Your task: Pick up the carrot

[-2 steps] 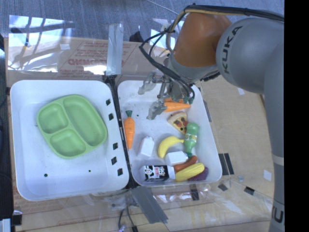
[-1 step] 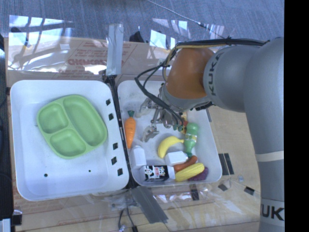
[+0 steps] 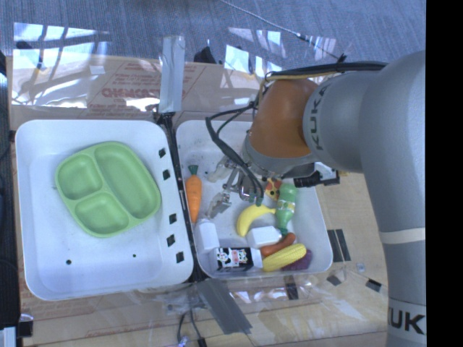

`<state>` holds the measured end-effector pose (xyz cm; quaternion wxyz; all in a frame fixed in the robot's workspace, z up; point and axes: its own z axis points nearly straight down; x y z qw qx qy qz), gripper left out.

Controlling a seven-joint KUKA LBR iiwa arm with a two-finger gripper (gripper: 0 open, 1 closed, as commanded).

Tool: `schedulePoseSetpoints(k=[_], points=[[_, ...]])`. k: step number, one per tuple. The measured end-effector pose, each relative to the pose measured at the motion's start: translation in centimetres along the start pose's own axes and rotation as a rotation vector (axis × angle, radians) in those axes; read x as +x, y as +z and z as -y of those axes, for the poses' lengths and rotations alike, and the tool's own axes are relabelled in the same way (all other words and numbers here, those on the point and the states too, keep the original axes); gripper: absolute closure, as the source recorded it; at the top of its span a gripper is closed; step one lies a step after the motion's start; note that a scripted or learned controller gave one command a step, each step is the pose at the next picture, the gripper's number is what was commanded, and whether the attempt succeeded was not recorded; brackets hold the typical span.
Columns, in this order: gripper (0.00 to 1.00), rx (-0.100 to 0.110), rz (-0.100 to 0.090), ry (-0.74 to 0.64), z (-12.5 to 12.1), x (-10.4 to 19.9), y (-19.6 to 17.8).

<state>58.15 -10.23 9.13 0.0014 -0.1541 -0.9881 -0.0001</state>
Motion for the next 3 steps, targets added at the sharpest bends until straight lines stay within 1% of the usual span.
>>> schedulePoseSetpoints(k=[1,2,3], points=[[0.0,0.003,0.008,0.235,-1.9,-4.3,-0.3],[0.0,0.002,-0.003,0.806,0.4,-2.4,0.1],[0.0,0.003,-0.004,1.071,-0.1,-0.1,0.1]])
